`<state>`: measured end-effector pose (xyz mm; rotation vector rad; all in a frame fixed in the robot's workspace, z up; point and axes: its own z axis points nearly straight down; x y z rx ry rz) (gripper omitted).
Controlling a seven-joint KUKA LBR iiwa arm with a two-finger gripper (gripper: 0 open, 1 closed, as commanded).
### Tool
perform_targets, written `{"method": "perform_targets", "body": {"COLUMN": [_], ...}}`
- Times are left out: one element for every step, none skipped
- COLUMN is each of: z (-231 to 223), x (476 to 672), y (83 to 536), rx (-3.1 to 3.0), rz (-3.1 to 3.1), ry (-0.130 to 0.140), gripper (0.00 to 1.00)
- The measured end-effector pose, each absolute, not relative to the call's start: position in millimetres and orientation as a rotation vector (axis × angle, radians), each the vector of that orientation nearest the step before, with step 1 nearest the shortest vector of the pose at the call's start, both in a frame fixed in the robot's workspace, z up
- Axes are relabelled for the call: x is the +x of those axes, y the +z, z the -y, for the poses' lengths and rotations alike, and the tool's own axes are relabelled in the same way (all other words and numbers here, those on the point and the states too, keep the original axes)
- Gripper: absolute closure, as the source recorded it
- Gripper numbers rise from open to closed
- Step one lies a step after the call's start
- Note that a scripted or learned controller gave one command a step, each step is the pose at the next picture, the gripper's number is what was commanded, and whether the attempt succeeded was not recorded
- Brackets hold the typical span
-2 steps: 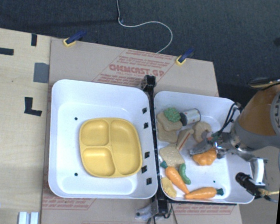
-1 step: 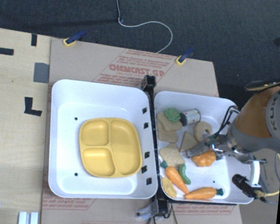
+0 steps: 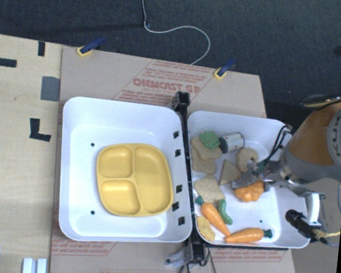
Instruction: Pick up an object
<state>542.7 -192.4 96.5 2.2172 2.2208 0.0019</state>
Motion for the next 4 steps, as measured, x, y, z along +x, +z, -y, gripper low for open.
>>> {"method": "perform_targets", "body": {"z": [192.6, 197.1, 196.5, 135.8], "x": [537.1, 535.4, 535.9, 533.2], "y": [149.0, 210.6, 225.0, 217.0], "rx": [2.219, 2.218, 2.220, 2.217], "rz": [-2.221, -2.220, -2.223, -2.231], "ry": [0.001, 0.002, 0.000, -0.001], "gripper": [1.00, 1.00, 1.00, 1.00]}}
